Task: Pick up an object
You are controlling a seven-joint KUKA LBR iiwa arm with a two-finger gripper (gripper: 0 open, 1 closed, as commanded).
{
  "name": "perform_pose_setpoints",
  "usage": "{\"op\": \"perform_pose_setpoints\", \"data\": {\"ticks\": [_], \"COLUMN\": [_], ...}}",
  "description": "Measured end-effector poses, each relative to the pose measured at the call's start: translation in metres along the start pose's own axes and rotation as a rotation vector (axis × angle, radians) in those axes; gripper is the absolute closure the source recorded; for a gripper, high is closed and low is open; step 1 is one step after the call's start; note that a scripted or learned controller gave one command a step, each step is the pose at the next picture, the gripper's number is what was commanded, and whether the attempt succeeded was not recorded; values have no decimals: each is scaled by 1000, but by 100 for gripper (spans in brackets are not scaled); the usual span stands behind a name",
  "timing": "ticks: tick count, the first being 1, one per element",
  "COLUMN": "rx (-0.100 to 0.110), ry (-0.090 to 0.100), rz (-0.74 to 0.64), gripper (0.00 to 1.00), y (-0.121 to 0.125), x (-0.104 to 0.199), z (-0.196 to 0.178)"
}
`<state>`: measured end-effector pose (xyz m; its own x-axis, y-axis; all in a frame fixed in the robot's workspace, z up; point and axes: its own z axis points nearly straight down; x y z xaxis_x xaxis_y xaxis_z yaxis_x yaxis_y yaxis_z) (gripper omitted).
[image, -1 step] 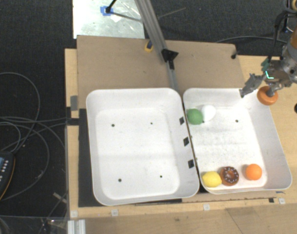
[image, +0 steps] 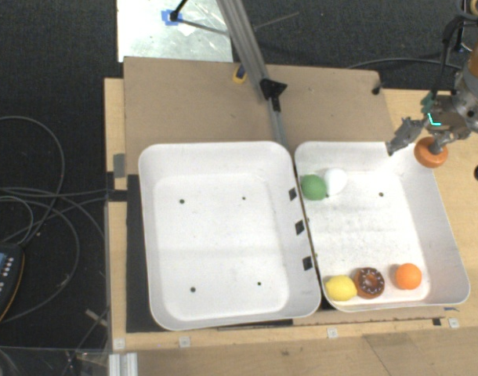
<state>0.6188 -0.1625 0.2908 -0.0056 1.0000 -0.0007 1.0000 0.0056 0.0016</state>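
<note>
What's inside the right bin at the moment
The right bin holds a green ball touching a white ball at the far left, and a lemon, chocolate donut and orange along the near edge.

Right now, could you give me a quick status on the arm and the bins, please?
Claw at right bin's far right corner, round orange object at its tip; grip unconfirmed. Green ball, white ball, yellow lemon, brown doughnut, orange ball in the bin.

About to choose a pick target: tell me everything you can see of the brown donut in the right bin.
The donut is a small ring, dark brown with pale speckles like sprinkles, probably a toy. It lies flat on the floor of the right bin, near the front wall, between a yellow lemon-like piece, which it seems to touch, and an orange ball just apart. The gripper is far from it.
</note>
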Motion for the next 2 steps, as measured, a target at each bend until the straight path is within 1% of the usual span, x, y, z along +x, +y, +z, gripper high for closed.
{"op": "perform_pose_setpoints", "data": {"ticks": [1, 2], "rx": [4, 4], "ry": [1, 1], "rz": [3, 3], "gripper": [0, 0], "y": [-1, 8], "x": [-1, -2], "z": [41, 89]}}
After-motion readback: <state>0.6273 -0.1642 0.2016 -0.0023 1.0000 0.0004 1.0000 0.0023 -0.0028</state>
